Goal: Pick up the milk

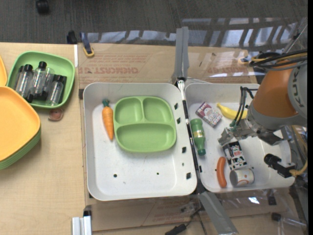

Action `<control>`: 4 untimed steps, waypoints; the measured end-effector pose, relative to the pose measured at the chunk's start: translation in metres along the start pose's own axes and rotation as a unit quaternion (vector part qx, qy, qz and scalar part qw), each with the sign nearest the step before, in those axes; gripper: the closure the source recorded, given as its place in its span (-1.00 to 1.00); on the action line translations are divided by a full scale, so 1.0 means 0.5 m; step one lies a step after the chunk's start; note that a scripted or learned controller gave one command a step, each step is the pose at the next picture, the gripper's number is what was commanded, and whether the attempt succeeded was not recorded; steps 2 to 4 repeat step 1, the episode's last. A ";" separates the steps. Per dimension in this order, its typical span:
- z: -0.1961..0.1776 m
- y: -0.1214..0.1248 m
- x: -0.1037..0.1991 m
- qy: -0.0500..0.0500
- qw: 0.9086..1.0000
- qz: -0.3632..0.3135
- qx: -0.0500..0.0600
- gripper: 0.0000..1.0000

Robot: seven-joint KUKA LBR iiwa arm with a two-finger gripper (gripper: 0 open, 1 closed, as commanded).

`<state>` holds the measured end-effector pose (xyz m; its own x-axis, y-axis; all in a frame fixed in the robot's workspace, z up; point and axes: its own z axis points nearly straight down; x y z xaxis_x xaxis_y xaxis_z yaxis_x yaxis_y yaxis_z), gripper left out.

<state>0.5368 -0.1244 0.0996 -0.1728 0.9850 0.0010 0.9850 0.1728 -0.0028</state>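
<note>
Taking the green three-compartment plastic plate (145,124) in the left white bin (93,146) as my landmark: an orange toy carrot (107,120) lies just left of it. Right of it, across the divider in the right white bin (210,180), lies a green bottle (197,135), then a small pink-and-white carton (209,114) and a red sausage (221,171). My gripper (231,138) sits low over the black-and-white milk carton (235,154), at its upper end; I cannot tell how my fingers stand. Just beyond lie a grey can (242,176) and a yellow banana (230,111).
</note>
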 end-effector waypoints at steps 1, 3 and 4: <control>-0.182 0.031 0.129 -0.001 0.982 0.190 0.000 1.00; -0.182 0.031 0.129 -0.001 0.982 0.190 0.000 1.00; -0.182 0.031 0.129 -0.001 0.982 0.190 0.000 1.00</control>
